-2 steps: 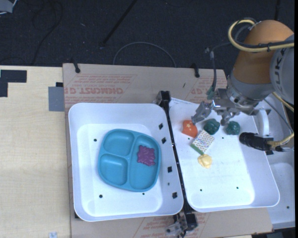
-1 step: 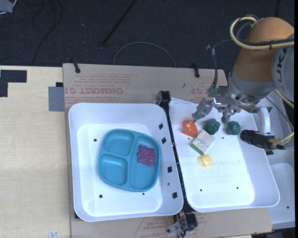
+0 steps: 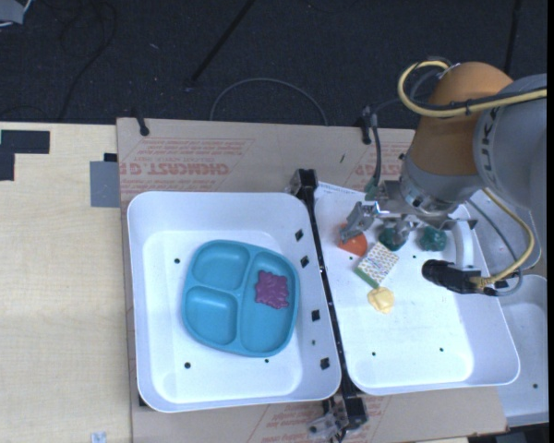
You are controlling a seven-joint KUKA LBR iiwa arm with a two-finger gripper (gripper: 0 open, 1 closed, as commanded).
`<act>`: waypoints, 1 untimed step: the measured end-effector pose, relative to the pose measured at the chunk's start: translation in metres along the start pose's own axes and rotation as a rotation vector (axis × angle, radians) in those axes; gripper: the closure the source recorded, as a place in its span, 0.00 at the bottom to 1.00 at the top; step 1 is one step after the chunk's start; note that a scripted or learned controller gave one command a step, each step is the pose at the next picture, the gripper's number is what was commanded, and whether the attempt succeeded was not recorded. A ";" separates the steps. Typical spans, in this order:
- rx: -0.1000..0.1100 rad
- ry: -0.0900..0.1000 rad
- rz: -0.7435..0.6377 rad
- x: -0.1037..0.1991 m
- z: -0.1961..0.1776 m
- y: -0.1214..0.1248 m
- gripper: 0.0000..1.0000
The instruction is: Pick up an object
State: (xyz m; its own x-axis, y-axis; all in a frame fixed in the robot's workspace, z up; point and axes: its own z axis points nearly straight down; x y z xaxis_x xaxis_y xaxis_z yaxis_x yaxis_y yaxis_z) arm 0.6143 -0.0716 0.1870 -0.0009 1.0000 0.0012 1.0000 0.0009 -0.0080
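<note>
- Grey arm (image 3: 515, 155), with its orange band (image 3: 457, 109) above the wrist, brings the gripper (image 3: 363, 220) low over the far part of the right bin (image 3: 443, 363), close to the black divider (image 3: 319, 275) between the two bins.
- Whether the gripper is spread or pressed together cannot be told from this slant.
- An orange piece (image 3: 353, 244) lies right under the gripper's tip, on the bin floor. Whether the two touch cannot be told.
- A checked green-and-white block (image 3: 377, 264) lies just beside the orange piece, a little nearer the camera than the gripper, and sits tilted.
- A yellow piece (image 3: 380, 299) rests just past that block, further from the gripper on the same side.
- Two dark teal pieces, one (image 3: 392, 238) close behind the gripper and another (image 3: 432, 238) under the wrist, sit toward the arm's side.
- Across the divider from the gripper, the left bin (image 3: 157, 247) holds a blue divided plate (image 3: 212, 293).
- A purple piece (image 3: 273, 290) lies in the plate's compartment closest to the gripper, well apart from it.
</note>
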 end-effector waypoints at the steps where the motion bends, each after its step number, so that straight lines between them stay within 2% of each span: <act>1: 0.000 -0.001 0.001 -0.009 0.052 -0.004 0.00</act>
State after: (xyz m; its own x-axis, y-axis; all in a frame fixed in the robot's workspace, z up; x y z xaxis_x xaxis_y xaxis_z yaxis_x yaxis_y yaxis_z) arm 0.6096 -0.0803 0.1352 0.0001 1.0000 0.0005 1.0000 -0.0001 -0.0077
